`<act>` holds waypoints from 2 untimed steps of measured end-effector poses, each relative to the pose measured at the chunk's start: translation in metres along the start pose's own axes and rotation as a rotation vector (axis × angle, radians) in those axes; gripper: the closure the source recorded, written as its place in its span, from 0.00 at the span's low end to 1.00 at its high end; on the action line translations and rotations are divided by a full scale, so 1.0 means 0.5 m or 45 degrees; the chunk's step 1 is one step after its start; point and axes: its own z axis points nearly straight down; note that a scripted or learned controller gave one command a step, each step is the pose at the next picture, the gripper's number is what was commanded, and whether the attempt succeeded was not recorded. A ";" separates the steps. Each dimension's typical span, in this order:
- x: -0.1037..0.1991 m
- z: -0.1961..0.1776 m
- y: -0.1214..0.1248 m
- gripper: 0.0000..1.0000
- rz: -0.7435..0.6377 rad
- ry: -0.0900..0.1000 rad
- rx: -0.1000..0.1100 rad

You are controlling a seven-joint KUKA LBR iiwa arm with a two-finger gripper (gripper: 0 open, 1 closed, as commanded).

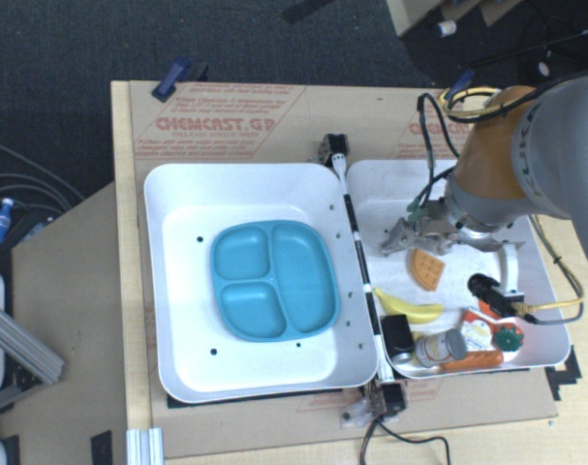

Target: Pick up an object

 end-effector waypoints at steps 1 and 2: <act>0.001 -0.020 0.001 1.00 0.001 0.000 -0.002; 0.001 -0.020 0.001 0.00 0.001 0.001 -0.002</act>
